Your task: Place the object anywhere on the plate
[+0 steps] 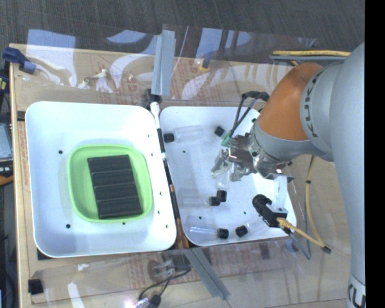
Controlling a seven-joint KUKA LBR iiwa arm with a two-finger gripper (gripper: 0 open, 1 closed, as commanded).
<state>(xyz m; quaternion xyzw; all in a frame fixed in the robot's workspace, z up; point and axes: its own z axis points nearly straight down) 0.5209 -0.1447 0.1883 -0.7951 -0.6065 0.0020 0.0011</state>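
A green plate with a raised rim rests in the left white bin. On it lies a dark rectangular block with ridges across its top, roughly centred and a little tilted. My gripper hangs over the middle of the right bin, well away from the plate and the block. Nothing shows between its tips from this angle.
Several small black pieces lie in the right bin, one near the divider, one at the back, a pair just below the gripper, two near the front wall. The grey arm with its orange band covers the bin's right side.
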